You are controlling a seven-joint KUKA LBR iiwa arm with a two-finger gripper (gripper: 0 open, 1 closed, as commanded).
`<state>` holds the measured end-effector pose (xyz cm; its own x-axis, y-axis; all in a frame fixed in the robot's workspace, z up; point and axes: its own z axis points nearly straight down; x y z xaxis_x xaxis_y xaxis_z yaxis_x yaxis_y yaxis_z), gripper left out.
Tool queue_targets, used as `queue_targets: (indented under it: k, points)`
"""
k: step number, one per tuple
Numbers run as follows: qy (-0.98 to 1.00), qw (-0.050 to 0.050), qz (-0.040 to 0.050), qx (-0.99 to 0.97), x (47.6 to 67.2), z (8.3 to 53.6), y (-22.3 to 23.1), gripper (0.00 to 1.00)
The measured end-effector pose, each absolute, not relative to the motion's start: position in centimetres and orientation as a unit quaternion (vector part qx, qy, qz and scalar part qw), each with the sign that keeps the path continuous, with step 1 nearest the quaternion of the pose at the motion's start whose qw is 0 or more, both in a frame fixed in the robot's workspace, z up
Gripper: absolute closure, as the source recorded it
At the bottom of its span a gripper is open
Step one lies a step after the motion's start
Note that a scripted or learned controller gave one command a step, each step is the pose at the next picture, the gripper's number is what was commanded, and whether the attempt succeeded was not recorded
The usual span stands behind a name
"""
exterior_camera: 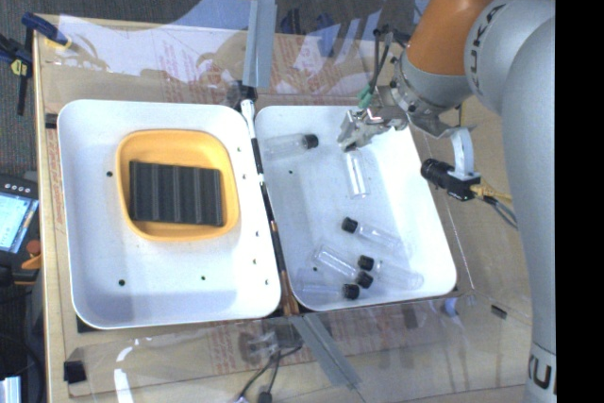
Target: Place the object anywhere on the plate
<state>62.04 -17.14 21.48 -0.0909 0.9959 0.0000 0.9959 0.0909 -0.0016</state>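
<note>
A bench holds two white bins side by side; the left bin (85, 278) carries a yellow plate (175, 151) with a dark ribbed insert (177, 192). The gripper (357, 129) hangs over the right bin (429, 212); whether it is spread I cannot tell. A clear vial (357, 175) lies just below it, long axis running near to far. More black-capped vials (363, 261) lie nearer.

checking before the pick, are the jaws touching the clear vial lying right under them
Cannot tell. In the camera view the gripper sits just above the clear vial, with no plain gap or contact.
</note>
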Motion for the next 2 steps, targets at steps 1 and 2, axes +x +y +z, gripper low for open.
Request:
queue_targets:
  k: [1,2]
  points:
    - [-0.767,0.000,0.0005,-0.642,62.32,25.04,-12.36,1.00]
    - [-0.767,0.000,0.0004,-0.642,62.32,25.06,-12.37,0.00]
